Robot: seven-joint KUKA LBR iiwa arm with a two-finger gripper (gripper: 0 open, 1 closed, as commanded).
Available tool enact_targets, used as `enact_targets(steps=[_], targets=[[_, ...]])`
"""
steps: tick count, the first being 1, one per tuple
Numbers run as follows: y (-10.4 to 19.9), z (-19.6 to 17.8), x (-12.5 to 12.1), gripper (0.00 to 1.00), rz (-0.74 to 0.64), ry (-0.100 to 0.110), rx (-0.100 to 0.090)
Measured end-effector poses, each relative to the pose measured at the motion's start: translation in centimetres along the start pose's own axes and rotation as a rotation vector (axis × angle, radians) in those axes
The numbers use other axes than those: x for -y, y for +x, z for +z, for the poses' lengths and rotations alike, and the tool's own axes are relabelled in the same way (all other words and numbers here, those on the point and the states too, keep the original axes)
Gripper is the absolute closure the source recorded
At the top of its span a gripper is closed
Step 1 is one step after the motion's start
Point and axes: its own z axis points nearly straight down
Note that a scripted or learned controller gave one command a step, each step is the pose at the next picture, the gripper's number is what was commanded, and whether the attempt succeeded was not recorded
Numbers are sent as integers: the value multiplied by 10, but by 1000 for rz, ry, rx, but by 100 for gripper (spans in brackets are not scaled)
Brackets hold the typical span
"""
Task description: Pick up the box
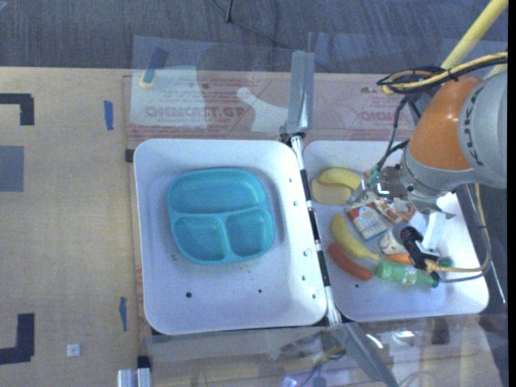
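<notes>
camera view, box (369, 221) lying flat, long axis slanting upper-left to lower-right, gripper (380, 185) grip unclear

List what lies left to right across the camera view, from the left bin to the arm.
Left white bin → teal divided plate → rail between the bins → banana → small box → arm's orange band.
</notes>
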Motion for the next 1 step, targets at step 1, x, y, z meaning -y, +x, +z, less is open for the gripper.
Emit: enact_targets(steps=[1], targets=[[-1, 0, -9, 0, 194, 4, -7]])
